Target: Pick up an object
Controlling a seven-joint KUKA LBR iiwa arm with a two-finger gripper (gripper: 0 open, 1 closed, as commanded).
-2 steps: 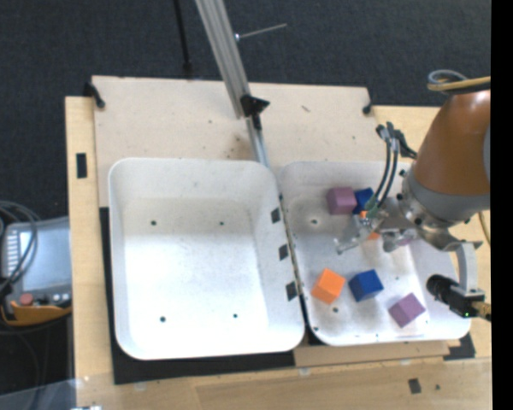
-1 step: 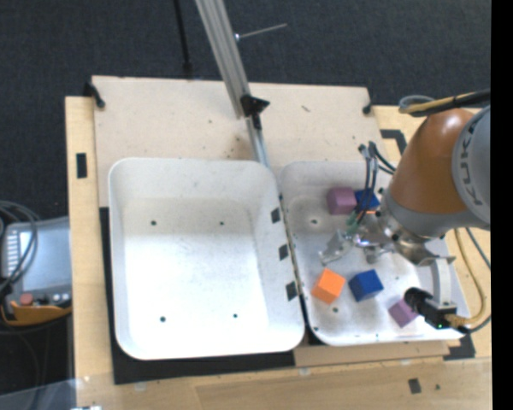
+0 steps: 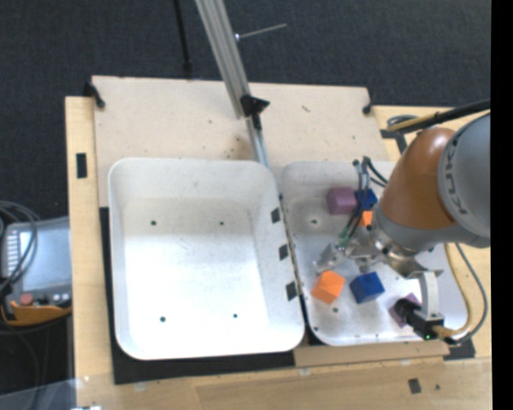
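Right, your grey arm (image 3: 436,186) hangs over the right shallow white bin (image 3: 301,186); jaws (image 3: 349,250) low, spread I can't tell. Small orange cube (image 3: 328,286) sits just below-left of them, small blue cube (image 3: 368,286) beside it.

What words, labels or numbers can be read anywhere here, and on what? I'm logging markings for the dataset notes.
No readable text.
The blocks in the right bin, namely the orange block, the blue block and the purple block, show plain faces.
The device at the bench's left edge has a panel too blurred to read.
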